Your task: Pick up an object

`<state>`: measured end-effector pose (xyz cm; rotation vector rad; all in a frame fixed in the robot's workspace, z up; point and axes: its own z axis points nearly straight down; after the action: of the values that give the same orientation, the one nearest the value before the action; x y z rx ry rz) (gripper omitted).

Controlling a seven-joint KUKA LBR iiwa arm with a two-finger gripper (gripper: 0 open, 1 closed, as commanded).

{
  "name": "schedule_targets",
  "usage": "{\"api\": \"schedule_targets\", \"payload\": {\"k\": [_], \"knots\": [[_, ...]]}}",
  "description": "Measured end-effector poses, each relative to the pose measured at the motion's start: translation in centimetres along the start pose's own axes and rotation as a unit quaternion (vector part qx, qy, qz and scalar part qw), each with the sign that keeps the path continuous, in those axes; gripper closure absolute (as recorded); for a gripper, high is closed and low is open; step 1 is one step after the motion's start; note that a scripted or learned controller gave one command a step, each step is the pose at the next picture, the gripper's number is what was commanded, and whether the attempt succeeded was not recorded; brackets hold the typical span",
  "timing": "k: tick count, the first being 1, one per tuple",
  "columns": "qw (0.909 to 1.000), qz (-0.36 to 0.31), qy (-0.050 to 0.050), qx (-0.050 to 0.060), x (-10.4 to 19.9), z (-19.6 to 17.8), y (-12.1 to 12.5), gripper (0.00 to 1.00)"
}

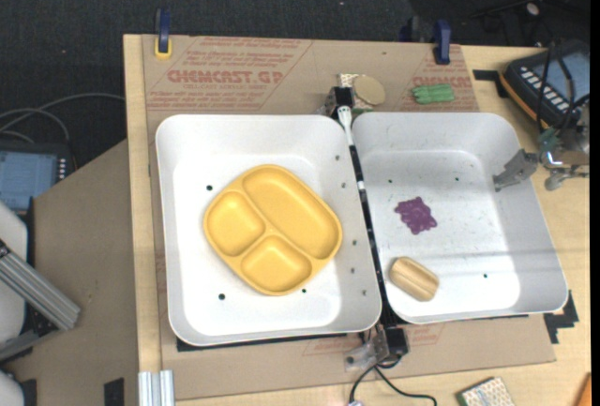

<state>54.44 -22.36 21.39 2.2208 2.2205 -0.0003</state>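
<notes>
The purple grape cluster (415, 215) lies mid-floor of the right bin (525, 292), well off from the gripper (521, 167) at the bin's far right rim; whether the jaws are open cannot be told. It looks light, soft and knobbly, best pinched across its narrow middle. The tan bread roll (413, 278) sits beyond it, and the yellow divided plate (272, 228) further still.

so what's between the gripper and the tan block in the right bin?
Camera view: mostly bare white bin floor between gripper and tan block; purple piece lies just left of that line.
</notes>
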Motion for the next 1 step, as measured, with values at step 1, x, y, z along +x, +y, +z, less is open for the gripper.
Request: {"api": "schedule_targets", "payload": {"k": [1], "knots": [[1.0, 0.001, 0.002, 0.003, 2.92, 13.54, -5.17, 0.0]]}}
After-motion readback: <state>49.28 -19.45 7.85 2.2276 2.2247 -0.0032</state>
